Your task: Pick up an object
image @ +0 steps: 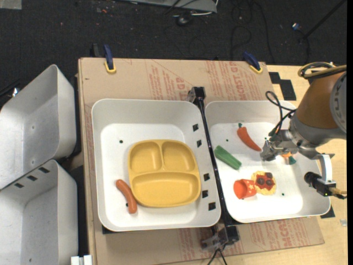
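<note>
From the camera above the bench, the pincer [274,149] hangs low inside the right bin [312,205], close to its far right side. The grey arm with the orange band [320,101] comes in from the right and bends down to it, likely because the toys to pick from lie in this bin. I cannot tell if the pincer is open or closed, since its tip is small and dark from up here.

Just beside the pincer, on its left, lies a toy carrot [249,138], tilted with its green top pointing away. Just on the pincer's right, nearly touching, sits a small orange and green thing [288,157] (too tiny to name). That may be the thing it is going for, but this is only a guess. Below the pincer, a bit apart, sit a yellow and red toy [264,182] and a red toy [244,189] side by side. Farther left, by the bin's wall, lies a green pod [227,157].

Well away to the left, in the other bin [110,117], a yellow tray [164,172] rests flat with a toy sausage [127,195] beside it. Nothing is lifted yet.
</note>
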Robot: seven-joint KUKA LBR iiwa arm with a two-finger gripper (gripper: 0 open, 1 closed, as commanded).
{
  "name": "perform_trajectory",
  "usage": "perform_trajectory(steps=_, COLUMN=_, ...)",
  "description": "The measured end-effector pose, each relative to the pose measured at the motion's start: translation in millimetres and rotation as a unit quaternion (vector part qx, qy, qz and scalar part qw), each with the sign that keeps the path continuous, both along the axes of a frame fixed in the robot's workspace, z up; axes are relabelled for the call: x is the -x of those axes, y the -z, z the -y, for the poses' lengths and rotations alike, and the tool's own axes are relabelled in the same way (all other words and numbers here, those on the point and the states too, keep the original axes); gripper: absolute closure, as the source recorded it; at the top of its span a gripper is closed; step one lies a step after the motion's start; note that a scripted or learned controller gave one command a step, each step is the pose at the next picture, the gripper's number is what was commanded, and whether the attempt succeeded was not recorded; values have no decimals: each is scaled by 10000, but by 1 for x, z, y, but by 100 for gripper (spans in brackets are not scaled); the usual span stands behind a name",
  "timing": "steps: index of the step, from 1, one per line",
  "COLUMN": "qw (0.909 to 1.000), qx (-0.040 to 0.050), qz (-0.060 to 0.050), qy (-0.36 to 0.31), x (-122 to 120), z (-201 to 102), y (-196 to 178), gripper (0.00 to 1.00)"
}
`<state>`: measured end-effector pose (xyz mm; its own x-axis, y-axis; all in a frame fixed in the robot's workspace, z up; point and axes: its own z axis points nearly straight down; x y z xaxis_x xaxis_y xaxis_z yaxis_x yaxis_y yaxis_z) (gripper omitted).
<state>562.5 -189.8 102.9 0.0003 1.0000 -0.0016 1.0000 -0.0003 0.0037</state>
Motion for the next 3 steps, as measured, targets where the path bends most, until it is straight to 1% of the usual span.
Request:
perform_trajectory(steps=2, qw=10000, qx=4, qz=13, qy=-20, x=6, z=-8, y=-123, gripper=100)
perform_trajectory(steps=3, qw=10000, qx=1, qz=3, qy=-19, x=5, z=-8, y=-146, gripper=100)
